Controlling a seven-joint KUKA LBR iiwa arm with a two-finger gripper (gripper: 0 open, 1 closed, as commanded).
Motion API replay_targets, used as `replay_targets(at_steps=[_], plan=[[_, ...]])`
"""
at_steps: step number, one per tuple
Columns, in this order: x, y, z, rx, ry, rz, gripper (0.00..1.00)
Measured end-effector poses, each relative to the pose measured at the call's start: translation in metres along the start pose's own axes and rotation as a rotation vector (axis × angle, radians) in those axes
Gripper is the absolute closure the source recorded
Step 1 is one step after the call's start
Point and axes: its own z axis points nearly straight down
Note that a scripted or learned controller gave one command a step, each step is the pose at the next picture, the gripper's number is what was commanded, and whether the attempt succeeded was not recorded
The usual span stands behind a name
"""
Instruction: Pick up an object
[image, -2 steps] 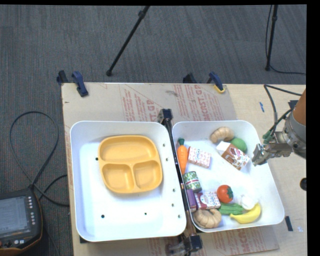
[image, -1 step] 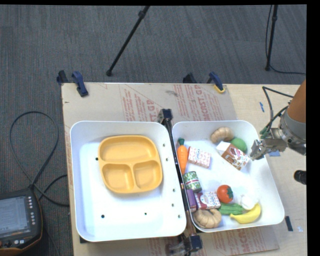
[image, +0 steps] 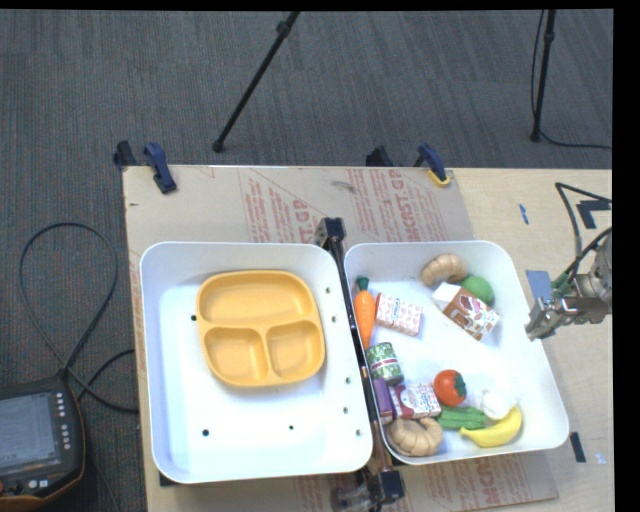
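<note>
Hovering just outside the right bin's right wall, the gripper sits over bare bench with nothing between its fingers; how far they are spread I cannot tell. At the near end of that bin lie a croissant, a banana, a green vegetable and a tomato, with a small can and a pink carton beside them. Farther back sit a carrot, a white packet, a juice box, a lime and a bread roll. The left bin holds a yellow divided plate. Beyond, the cardboard-topped bench is clamped at its far edge, then grey carpet and tripod legs.
</note>
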Motion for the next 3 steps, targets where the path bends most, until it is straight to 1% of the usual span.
replay_targets(at_steps=[1, 2, 3], plan=[[0.081, -0.033, 0.036, 0.003, 0.002, -0.002, 1.00], [-0.006, -0.033, 0.122, -0.001, 0.000, 0.000, 1.00], [-0.001, 0.012, 0.044, -0.001, 0.000, -0.002, 1.00]])
